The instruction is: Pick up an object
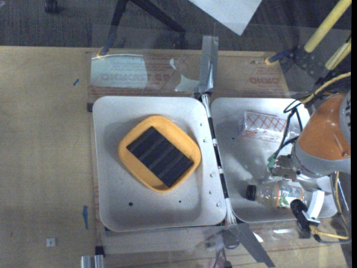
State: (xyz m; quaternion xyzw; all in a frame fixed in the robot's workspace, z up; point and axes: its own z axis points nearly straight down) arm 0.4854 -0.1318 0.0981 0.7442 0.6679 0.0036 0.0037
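Note:
A yellow rounded-square object (159, 152) with a black ribbed panel on top lies in the middle of the left bin (111, 200). In the right bin (234, 149) a clear plastic bottle (275, 194) with a black cap lies on its side near the front wall, cap pointing left. A clear packet with red lattice print (265, 124) rests toward the back of that bin. My gripper (283, 170) hangs under the orange-banded wrist at the right bin's right side, just above and behind the bottle. Whether it touches the bottle I cannot tell.
A metal divider (213, 144) separates the two bins. A clear plastic sheet with red lettering (145, 74) lies behind the bins. Yellow cables (323, 88) run along the arm at the right. Bare bench extends to the left.

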